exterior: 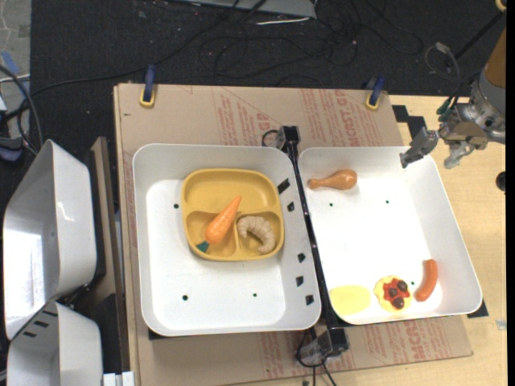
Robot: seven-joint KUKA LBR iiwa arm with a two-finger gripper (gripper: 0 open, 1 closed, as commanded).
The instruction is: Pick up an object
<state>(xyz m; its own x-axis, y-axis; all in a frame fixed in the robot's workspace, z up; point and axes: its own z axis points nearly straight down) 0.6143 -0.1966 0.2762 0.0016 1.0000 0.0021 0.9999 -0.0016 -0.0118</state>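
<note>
The pick is not yet made: the gripper hangs released and empty over the right bin's rim, with the drumstick nearest, down-left of it.

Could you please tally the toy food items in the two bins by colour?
Orange: 3, the carrot, the drumstick, the sausage
Beige: 1, the shrimp
Yellow: 1, the flat yellow piece
Red, dark-topped: 1, the pizza piece
Total: 6
</note>
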